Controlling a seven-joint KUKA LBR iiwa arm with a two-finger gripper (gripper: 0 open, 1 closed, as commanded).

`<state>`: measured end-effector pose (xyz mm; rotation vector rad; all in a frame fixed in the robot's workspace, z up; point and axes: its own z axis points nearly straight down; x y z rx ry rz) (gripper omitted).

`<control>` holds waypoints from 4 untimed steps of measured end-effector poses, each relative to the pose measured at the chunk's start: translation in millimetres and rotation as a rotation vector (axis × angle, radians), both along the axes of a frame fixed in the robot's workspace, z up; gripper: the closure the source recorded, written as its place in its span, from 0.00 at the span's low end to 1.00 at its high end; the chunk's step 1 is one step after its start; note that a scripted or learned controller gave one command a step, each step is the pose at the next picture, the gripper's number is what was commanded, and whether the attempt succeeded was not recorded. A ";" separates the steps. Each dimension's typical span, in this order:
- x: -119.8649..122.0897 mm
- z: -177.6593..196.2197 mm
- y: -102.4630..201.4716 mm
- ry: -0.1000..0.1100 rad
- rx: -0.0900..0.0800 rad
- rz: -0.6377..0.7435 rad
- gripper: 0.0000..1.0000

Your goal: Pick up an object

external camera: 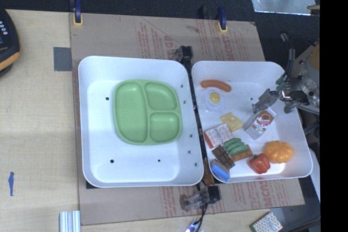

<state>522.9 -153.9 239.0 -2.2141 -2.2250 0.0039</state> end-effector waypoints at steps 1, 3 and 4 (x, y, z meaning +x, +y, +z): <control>19.5 -97.2 41.1 0.007 0.002 0.005 0.00; 30.8 -136.9 35.0 0.002 -0.001 0.000 1.00; 42.6 -42.2 119.8 -0.008 0.002 0.006 1.00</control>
